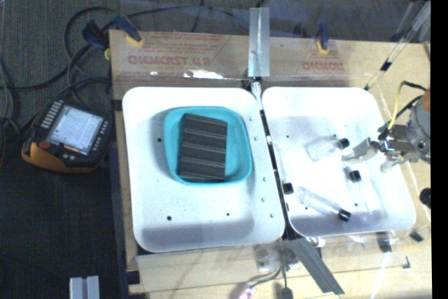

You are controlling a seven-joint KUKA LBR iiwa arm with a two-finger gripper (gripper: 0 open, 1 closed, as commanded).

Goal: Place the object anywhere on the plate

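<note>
Reaching in from the right edge, the gripper [383,148] hangs over the right bin [392,210], and whether it is open or closed cannot be told from this view. Just left of it lie clear vials with black caps: one [325,148] upper left, a small one [355,176] right below it, and a longer one [323,204] nearer the front rim. In the left bin [203,220] sits a teal plate [241,150] carrying a dark ribbed block [203,147]. A handheld control pendant [66,133] rests on the floor, left of the counter [175,59].
</note>
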